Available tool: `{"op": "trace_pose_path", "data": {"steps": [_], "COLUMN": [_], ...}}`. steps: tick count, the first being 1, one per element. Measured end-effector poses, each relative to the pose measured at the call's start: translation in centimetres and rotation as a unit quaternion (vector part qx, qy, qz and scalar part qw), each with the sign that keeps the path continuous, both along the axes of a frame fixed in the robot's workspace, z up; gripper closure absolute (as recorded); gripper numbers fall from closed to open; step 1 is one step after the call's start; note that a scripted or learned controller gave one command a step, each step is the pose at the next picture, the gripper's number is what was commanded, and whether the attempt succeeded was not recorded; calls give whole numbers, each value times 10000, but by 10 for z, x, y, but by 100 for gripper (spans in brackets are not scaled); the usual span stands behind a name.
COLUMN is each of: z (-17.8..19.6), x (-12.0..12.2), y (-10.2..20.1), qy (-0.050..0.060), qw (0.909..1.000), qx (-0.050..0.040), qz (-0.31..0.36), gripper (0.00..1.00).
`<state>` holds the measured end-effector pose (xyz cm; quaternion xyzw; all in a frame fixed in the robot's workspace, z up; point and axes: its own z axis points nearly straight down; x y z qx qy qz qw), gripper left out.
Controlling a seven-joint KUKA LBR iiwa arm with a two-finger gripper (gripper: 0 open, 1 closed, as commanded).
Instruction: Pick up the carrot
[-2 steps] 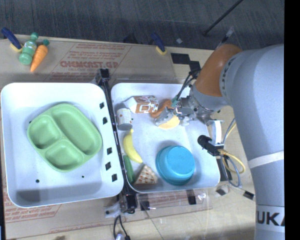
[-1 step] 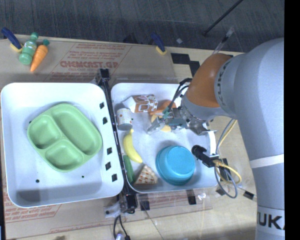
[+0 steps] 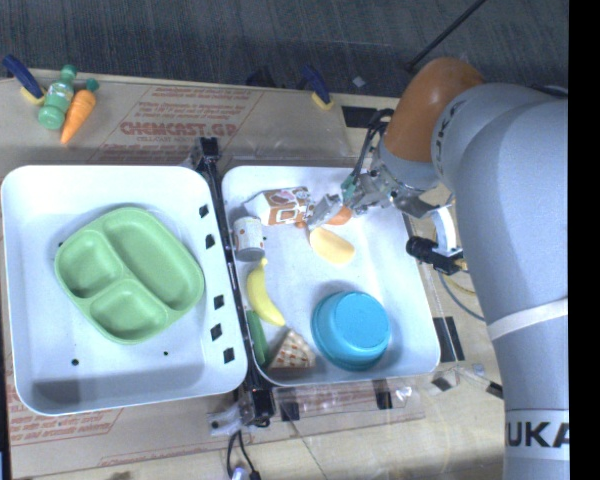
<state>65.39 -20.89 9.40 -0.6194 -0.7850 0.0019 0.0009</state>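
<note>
Half the carrot hides beneath the jaws, whose grip I cannot tell.

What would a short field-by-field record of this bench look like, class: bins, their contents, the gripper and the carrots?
left bin: holds a green divided plate
right bin: banana, blue bowl, pale yellow piece, small carton, can, wedge-shaped toy
gripper: low in the right bin's far part, at a small orange item
outside the bins: carrot beside a green bottle, far left on the board
grasp: cannot tell
</note>
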Motion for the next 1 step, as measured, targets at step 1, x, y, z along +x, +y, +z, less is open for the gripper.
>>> {"op": "trace_pose_path", "data": {"steps": [1], "z": [10], "x": [-1], "y": [1], "qy": [72], "qw": [10000], "qx": [7], "qz": [47], "gripper": [100]}}
